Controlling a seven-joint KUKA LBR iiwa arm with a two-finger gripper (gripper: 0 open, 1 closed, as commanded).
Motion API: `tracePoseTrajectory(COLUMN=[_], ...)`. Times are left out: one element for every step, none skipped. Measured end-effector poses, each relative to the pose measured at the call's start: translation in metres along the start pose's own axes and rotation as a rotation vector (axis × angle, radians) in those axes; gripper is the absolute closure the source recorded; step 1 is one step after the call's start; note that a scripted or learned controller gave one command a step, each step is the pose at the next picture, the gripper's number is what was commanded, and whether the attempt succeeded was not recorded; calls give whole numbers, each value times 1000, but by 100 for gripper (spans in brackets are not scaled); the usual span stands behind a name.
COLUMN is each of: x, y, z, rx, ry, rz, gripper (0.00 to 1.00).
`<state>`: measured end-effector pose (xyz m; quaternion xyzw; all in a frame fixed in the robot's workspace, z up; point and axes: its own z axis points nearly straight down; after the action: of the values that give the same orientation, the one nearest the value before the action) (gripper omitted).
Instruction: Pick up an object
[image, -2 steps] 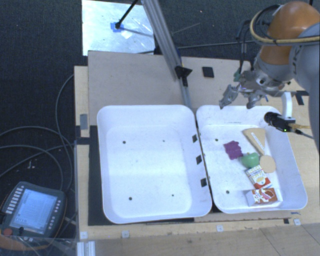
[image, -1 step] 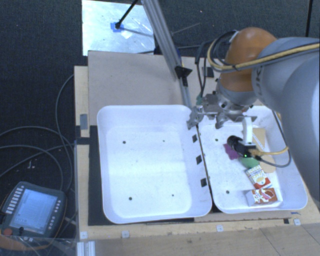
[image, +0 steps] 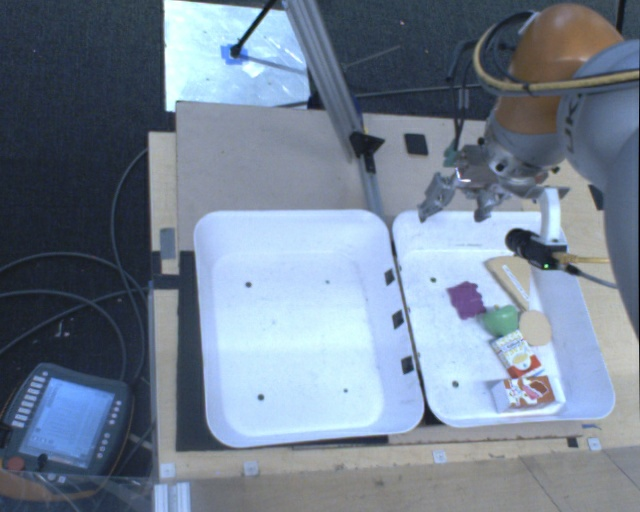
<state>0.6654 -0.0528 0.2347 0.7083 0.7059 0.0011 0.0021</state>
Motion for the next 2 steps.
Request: tracePoseTrajectory(x=[26, 3], y=[-43, 18], z=[46, -43], rx=[8, -3], ry=[2, 1], rz=[-5, -3], gripper=[0, 0])
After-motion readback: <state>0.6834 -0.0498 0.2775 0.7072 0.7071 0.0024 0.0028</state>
